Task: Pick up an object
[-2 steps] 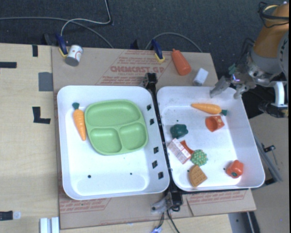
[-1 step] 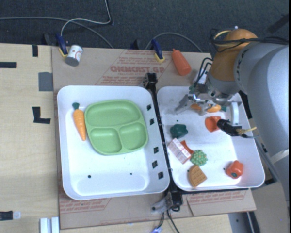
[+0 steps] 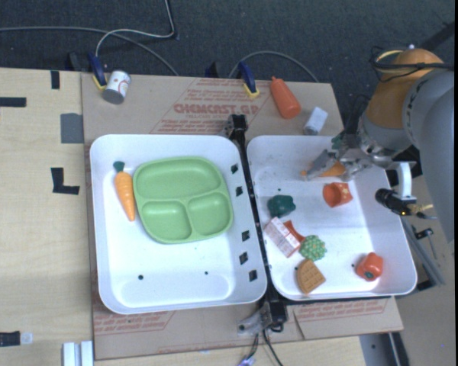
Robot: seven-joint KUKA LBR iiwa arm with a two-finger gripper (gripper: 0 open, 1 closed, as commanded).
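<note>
My hand hangs low over the far part of the right bin, its fingers stretched toward the middle of the bin. There is a bit of orange just beside the fingertips, but I cannot tell whether my fingers are apart or together, nor whether anything sits between them, so I claim no hold.

The nearest thing to take is the small orange cup, lying just beside my hand on the bin floor. To do this well, I judge I should come straight down over it, straddle its rim, and close only once both fingers flank it. It looks light and might skid on the smooth white floor, so a slow squeeze seems wiser than a snap.

Counting the right bin: one orange cup, one dark green lump, one red-and-white packet, one green speckled ball, one brown waffle-like piece, one red-orange pepper.

The left bin holds one green divided plate and one carrot. On the bench beyond the bins lie one orange bottle, one small can and one grey block.
</note>
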